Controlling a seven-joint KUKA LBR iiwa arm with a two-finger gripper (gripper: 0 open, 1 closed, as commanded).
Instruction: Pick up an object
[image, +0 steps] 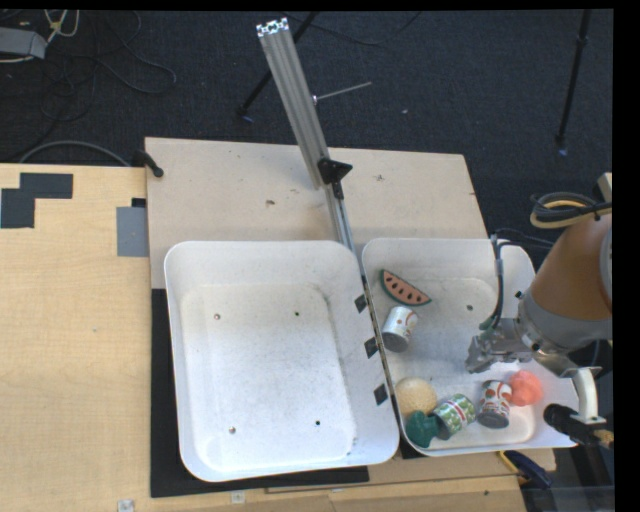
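Toys clutter the right bin (520, 262), where we see the claw (490, 358) just above a small can (494, 403) and orange ball (526, 388), its grip unclear to us.

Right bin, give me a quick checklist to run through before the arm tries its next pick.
1. Gripper over the right bin: ok.
2. Something between its fingers: cannot tell.
3. Nearest targets, small can and orange ball, just below the gripper: ok.
4. Space around them: not ok, they touch, with the green-banded can close by.
5. Easier isolated target: ok, the watermelon slice lies apart.
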